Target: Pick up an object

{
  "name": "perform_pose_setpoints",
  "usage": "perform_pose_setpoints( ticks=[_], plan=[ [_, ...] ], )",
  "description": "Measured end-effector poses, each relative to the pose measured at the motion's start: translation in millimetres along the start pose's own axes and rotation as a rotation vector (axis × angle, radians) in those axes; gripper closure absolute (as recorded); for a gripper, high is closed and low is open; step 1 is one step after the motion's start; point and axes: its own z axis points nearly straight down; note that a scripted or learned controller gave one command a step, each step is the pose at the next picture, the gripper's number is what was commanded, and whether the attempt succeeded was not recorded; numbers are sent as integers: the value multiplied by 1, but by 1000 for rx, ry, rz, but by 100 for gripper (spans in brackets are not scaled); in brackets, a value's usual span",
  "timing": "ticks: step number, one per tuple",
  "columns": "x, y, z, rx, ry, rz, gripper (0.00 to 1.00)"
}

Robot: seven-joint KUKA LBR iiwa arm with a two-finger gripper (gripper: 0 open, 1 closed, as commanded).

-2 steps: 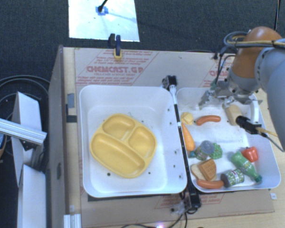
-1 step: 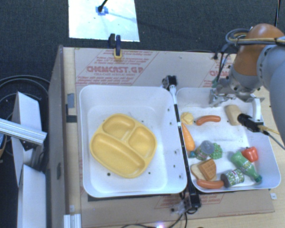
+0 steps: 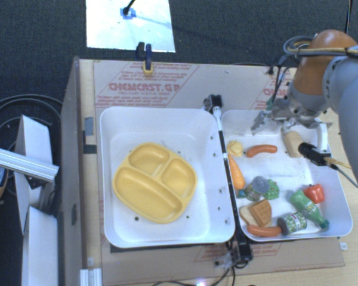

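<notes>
My gripper hangs over the back of the right bin, its fingers apart with nothing between them. Just in front of it lies a red sausage, with a beige bread-like piece to its right. Further forward in that bin are a small yellow item, a carrot, a grey and green vegetable, a red pepper, a green bottle, a waffle, a small can and a second sausage.
The left bin holds a yellow divided plate. A black divider rail runs between the bins. A black part of the arm sticks out over the right bin. Boxes and cables lie at the left of the bench.
</notes>
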Motion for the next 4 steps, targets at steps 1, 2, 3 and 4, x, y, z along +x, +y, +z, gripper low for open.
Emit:
perform_pose_setpoints(
  ticks=[1,2,3,4],
  plan=[
    [38,-26,19,-1,-4,7,0],
    [22,-40,22,9,3,6,0],
    [-5,-83,22,9,3,7,0],
    [-4,-82,11,6,4,6,100]
  ],
)
